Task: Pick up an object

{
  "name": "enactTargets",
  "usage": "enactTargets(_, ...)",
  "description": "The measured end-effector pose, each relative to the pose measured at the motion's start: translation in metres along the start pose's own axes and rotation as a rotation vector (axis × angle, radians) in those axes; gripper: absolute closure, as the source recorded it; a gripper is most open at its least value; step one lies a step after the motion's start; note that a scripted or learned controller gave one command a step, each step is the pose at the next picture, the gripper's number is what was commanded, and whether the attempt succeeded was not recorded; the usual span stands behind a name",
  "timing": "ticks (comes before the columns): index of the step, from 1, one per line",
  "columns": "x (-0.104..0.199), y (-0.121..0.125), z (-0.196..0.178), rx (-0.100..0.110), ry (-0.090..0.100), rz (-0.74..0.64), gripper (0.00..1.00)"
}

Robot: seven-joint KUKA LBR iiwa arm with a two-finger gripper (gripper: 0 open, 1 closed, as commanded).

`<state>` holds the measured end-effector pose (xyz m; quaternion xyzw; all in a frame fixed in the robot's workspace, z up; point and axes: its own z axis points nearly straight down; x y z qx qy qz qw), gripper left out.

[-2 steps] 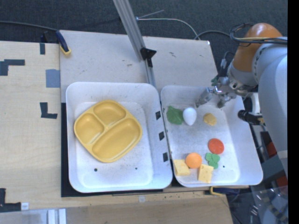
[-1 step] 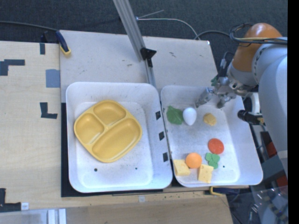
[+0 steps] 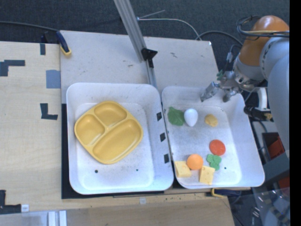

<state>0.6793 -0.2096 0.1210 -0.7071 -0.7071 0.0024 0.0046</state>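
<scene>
Hovering over the right bin's far edge, gripper with fingers spread, nothing between them; white egg and green leaf nearby.

The robot arm is seen as a stout cylindrical body finished in pale grey with a smooth, slightly glossy surface. Its upper joint is capped by a rounded orange band, domed in shape. A thin dark cable is looped over the orange cap, and further black cabling is seen below the wrist. The end effector is built of darker grey metal parts, compact and angular, with small fittings clustered at the wrist; a touch of green is visible on one side. Finer markings cannot be made out.
</scene>
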Motion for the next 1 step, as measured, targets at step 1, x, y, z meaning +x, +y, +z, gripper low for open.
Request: enactTargets(1, -0.0009, 0.0005, 0.0054, 0.003, -0.002, 0.0, 0.0)
